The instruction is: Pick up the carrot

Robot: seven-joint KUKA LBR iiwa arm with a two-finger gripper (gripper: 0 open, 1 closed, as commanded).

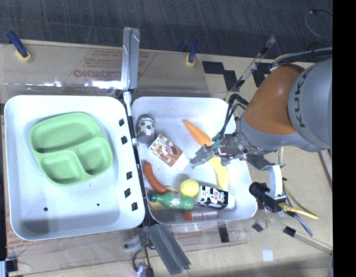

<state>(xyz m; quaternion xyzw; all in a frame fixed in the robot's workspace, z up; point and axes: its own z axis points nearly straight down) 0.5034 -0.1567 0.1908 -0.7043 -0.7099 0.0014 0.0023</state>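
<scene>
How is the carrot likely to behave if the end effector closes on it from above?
The carrot looks like smooth, stiff toy plastic, so it probably won't bend but may slip. Its round, tapered body lies flat on the right bin floor, so it could roll or squirt sideways. The end effector sits just beside its thick end.

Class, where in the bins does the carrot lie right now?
The carrot lies in the right bin, upper middle, up-left of the gripper and right of the small carton.
</scene>
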